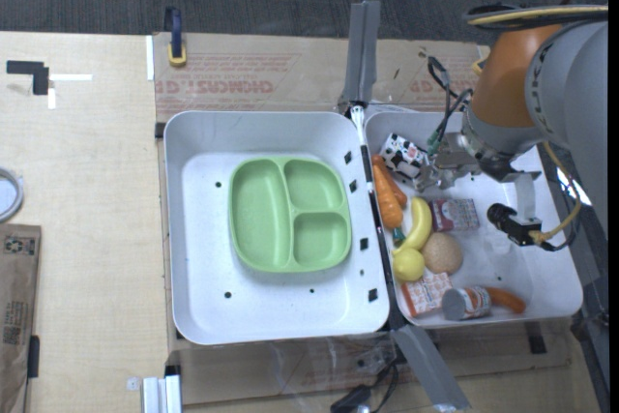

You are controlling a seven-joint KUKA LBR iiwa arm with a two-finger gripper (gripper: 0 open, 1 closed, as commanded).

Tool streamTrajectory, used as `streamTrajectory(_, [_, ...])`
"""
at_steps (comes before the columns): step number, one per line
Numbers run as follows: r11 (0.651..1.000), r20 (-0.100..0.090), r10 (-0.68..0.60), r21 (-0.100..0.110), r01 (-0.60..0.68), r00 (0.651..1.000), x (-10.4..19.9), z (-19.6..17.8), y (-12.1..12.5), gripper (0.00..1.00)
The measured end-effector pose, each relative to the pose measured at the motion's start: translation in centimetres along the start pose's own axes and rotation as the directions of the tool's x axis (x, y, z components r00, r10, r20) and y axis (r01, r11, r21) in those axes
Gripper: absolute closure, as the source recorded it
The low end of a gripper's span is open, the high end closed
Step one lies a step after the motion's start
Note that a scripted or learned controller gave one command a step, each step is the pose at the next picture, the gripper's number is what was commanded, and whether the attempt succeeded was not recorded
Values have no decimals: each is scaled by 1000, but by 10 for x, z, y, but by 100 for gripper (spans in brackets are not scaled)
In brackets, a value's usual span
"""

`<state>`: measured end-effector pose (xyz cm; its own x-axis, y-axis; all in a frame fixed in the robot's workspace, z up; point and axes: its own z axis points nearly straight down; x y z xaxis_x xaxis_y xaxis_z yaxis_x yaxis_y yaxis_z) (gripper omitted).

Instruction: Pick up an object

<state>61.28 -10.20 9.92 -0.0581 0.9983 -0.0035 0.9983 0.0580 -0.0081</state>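
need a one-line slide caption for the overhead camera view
KUKA arm reaches into the right bin above mixed toy food, including a banana and carrot; the left bin holds a green divided plate.

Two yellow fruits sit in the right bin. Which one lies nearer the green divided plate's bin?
The lemon, round and low against the bin's left wall. The curved banana lies just above it, slightly farther right.

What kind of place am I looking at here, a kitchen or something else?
Probably a robotics lab bench, not a kitchen. A grey and orange robot arm reaches over two white bins: one holds a green divided plate, the other what look like toy foods such as a banana and a carrot.
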Motion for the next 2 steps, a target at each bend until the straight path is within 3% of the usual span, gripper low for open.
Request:
streamTrajectory(1, [985, -3, 173, -5, -173, 985, 61, -92, -24, 100])
streamTrajectory(2, [912, -4, 411, -2, -411, 912, 94, -117, -62, 100])
